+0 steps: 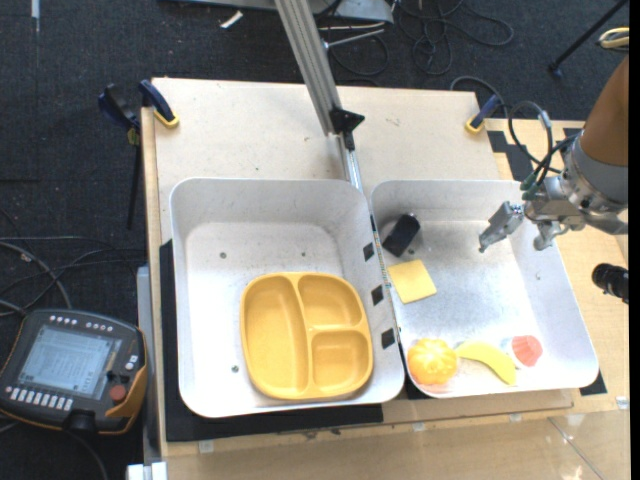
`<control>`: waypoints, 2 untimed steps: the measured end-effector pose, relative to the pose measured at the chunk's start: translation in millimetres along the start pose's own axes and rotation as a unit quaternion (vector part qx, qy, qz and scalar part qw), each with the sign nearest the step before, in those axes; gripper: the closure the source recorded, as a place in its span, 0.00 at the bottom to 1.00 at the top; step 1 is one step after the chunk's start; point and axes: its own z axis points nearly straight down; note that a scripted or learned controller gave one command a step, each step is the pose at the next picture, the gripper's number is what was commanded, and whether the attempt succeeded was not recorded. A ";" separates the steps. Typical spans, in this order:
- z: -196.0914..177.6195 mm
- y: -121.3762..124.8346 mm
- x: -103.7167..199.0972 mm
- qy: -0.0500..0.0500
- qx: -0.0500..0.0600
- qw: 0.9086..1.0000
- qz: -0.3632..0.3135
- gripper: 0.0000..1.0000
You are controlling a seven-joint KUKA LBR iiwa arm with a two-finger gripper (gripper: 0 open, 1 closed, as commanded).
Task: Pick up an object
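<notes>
Where the right-hand bin [560,298] sits on the worktop [260,128], several small things lie on its speckled floor: a black block [401,234] tilted against the bin's left wall near the far side, a flat yellow square [412,281] just in front of it, and along the near edge an orange-yellow round fruit [433,361], a yellow banana [489,360] touching it, and a small red piece [526,348] just beside the banana's tip. The left-hand bin [200,268] holds a yellow divided tray [305,335] with three compartments, lying toward that bin's near right corner. The arm [607,148] reaches in over the right edge of the worktop, its orange band cut off by the picture's border, and its pincer [520,226] hangs above the far right part of the right-hand bin, well apart from all the things, with its two fingers [497,227] spread and nothing between them. The wrist is a tangle of grey metal and cable, hard to read in detail.
</notes>
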 end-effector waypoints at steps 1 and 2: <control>-0.1 0.0 0.1 0.000 0.000 1.000 0.000 0.00; 61.4 3.7 -4.7 0.000 0.003 1.000 0.002 0.00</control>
